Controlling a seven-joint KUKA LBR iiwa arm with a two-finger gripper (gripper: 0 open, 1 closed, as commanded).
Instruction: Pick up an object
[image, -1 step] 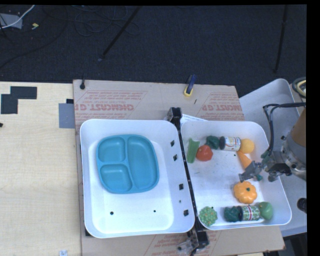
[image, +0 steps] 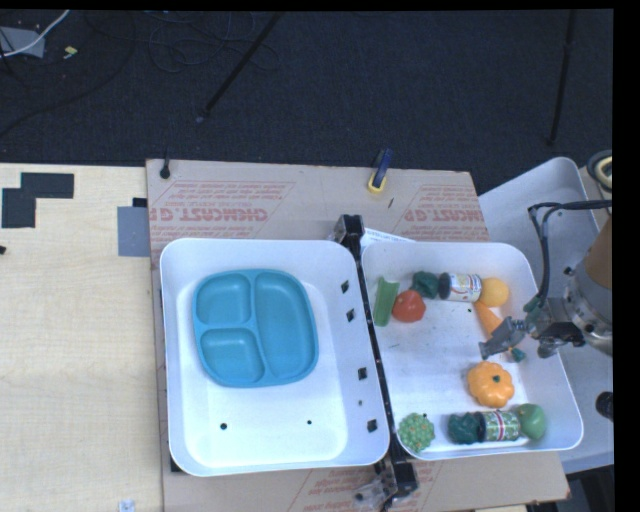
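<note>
Gripper (image: 512, 340): entering from the right, hanging over the right-hand part of the right bin (image: 440, 380); two dark fingers (image: 497, 346) spread apart, nothing between them. Carrot-like orange piece (image: 487, 318): just up and left of the fingertips, lying at a slant, close to or touching them; which of the two cannot be told. Small orange pumpkin (image: 490, 384): just below the gripper, resting on the bin floor, apart from the fingers. Yellow lemon-shaped item (image: 493, 292): above the gripper, near the bin's far wall. Small bottle with white label (image: 461, 287): left of the lemon, lying on its side, a dark green piece (image: 427, 284) at its left end. Bottle with patterned label (image: 500, 426): below the pumpkin along the near wall, lying on its side, a dark teal item (image: 463, 428) at its left end and a green rounded item (image: 532, 421) at its right end. Red tomato-like item (image: 408, 306): well to the left of the gripper. Green pepper-like piece (image: 385, 301): beside the red item, against the bin's left wall. Light green knobbly ball (image: 417, 432): down and left, in the near-left corner. Left bin (image: 190, 400): farthest from the gripper, beyond the divide, holding a blue three-compartment tray (image: 255, 328).
</note>
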